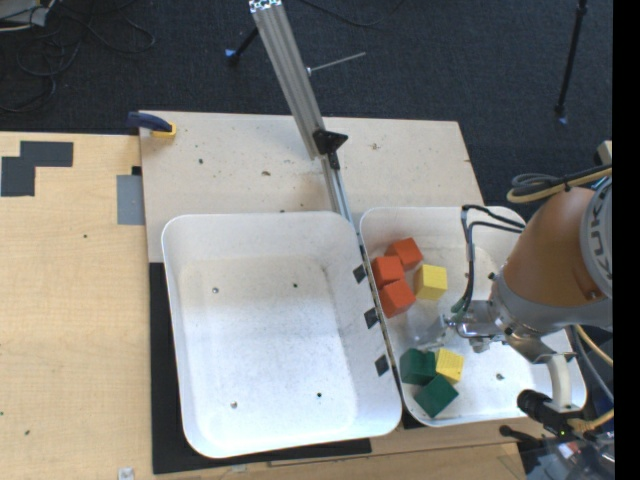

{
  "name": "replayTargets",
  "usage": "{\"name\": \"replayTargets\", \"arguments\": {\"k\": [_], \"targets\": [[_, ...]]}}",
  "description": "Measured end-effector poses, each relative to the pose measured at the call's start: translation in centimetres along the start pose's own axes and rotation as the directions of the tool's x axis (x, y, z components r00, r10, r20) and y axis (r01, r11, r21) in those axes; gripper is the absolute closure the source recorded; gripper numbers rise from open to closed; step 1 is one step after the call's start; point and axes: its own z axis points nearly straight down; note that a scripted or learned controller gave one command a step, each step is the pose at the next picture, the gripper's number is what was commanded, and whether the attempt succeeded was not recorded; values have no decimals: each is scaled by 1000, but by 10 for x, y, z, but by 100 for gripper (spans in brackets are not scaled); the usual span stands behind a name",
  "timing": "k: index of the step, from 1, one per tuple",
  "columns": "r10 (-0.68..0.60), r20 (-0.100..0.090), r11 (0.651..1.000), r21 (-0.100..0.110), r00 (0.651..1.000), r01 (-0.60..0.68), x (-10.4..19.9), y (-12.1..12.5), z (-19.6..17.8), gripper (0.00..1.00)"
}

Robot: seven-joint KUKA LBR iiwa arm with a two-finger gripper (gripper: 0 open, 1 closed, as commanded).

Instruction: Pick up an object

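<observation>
Overhead, two white bins are seen side by side on the worktop (240, 158). The left bin (200, 268) is the larger in view; the right bin (500, 388) holds all the blocks. Three orange blocks are clustered near the divider in the upper part of the right bin: one (405, 252) at the top, one (387, 268) just below and left of it, one (397, 296) lower again, all touching or nearly so. A yellow block (432, 281) lies just right of them. Lower in the bin, two green blocks (418, 366) (436, 397) are set close together, with a second yellow block (450, 365) against them on the right.

The arm (550, 258) is seen reaching in from the right, its orange band over the bin's right half. The tool (462, 328) is lowered into the bin, between the upper yellow block and the lower yellow one, just above the latter. Whether it is open or closed cannot be told, and no block can be seen held by it.

A slanted metal bar (295, 78) runs from the top of the view down to the gap between the bins. A small blue and yellow clamp (152, 124) lies at the worktop's upper left corner.
</observation>
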Motion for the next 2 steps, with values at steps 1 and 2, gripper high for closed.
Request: {"name": "replayTargets", "arguments": {"k": [1,2], "targets": [[0,3,1000,-1,1000,0,0,1,35,0],[7,0,1000,0,1000,-7,-1,1,24,100]]}}
